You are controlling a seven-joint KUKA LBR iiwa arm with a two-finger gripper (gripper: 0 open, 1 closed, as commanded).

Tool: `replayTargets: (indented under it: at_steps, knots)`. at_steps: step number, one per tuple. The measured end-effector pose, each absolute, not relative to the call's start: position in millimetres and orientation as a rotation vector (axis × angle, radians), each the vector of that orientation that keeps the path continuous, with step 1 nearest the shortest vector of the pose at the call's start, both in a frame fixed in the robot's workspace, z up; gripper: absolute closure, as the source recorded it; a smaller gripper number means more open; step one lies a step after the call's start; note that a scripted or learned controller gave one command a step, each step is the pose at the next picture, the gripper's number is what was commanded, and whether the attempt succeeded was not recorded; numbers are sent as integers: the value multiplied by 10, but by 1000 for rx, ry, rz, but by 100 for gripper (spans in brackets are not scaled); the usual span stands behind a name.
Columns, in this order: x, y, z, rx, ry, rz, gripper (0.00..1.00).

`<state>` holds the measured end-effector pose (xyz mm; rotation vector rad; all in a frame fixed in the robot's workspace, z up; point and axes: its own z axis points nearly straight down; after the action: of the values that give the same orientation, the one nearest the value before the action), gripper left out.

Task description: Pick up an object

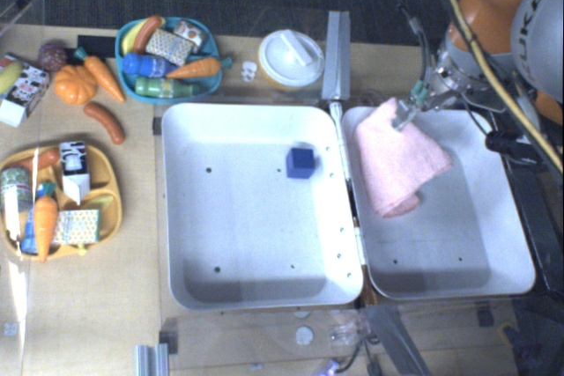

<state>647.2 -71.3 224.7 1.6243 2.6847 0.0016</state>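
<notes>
Two white bins sit side by side on the worktop, and in the right bin [493, 269] a pink cloth [401, 161] hangs draped, its top corner pinched between the closed fingers of the hand [407, 114] while its lower end seems to rest on the bin floor. Held by so little fabric, I reckon it could slip free as the arm rises, or sag and snag the rim. A blue cube [301, 161] lies well apart in the left bin [247, 277].
</notes>
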Motion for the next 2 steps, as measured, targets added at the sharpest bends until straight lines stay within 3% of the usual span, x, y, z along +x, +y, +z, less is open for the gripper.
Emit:
replayTargets:
  at_steps: [1,2]
  knots:
    - [6666,-1082,2622,1632,2678,3,100]
    - [6041,-912,1831,1519,2749,1,100]
